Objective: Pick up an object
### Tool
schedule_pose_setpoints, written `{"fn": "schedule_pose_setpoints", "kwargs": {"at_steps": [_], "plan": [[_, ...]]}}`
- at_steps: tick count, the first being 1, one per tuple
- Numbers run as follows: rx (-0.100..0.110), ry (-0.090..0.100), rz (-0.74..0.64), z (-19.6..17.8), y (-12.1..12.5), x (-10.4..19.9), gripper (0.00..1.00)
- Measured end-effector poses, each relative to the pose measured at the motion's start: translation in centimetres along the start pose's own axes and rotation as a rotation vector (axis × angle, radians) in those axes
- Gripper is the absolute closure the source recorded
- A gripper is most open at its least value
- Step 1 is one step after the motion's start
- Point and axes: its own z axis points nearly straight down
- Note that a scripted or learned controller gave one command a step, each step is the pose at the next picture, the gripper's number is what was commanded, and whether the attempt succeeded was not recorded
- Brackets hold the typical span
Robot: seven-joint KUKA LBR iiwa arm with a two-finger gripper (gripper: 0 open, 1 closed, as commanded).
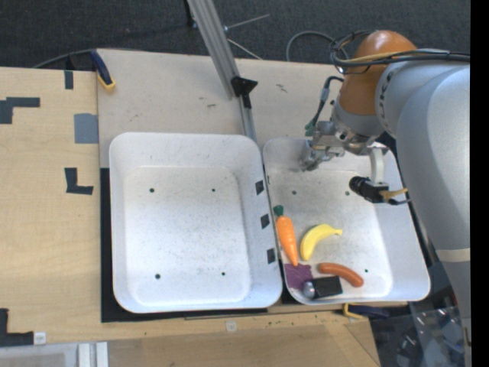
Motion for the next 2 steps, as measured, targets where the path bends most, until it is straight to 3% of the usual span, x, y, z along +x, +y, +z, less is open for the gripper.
{"fn": "schedule_pose_setpoints", "kwargs": {"at_steps": [1, 2], "plan": [[-0.019, 0.0, 0.002, -6.4, -0.3, 0.1, 1.0], [-0.018, 0.0, 0.001, -12.7, -0.6, 0.3, 1.0]]}}
